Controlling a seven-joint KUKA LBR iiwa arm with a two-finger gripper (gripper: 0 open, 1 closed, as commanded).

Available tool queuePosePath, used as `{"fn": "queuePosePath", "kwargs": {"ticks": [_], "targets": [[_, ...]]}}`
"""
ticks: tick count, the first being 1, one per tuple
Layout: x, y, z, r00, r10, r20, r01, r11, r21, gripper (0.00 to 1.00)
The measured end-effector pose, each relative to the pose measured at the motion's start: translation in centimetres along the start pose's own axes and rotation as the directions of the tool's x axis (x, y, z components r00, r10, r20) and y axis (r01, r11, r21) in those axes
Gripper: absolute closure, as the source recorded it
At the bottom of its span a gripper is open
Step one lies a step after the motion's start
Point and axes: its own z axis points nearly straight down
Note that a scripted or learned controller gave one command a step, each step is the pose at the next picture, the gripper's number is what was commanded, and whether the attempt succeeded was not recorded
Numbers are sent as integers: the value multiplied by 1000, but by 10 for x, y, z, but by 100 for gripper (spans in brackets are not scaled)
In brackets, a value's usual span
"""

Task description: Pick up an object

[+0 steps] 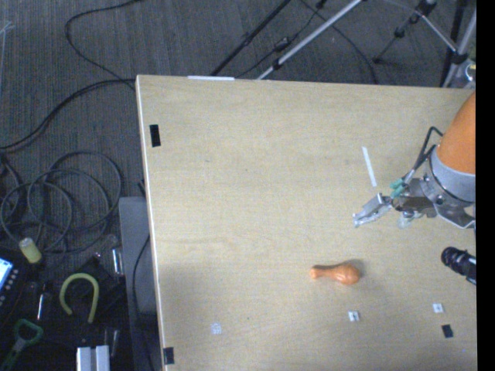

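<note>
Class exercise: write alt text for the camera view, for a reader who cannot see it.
A robot arm reaches in from the right over a pale wooden bench, its hand above bare wood, apart from a small orange pear-shaped object lying nearer the front edge. A thin white stick lies just behind the hand, and cables coil on the dark floor at left.

A pale wooden bench (255,176) fills the middle and right, with small black marks near its left edge. Around it lies dark grey carpet (69,60). Black cables (58,199) loop over the floor at left, near a curved yellow-green thing (79,294). Grey tripod legs (340,10) cross the top. Light falls evenly, the bench's lower left corner a little shaded.
</note>
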Motion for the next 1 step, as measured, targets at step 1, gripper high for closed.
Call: {"fn": "queuePosePath", "kwargs": {"ticks": [1], "targets": [[-45, 48, 44, 999, 43, 0, -43, 999, -1, 0]]}}
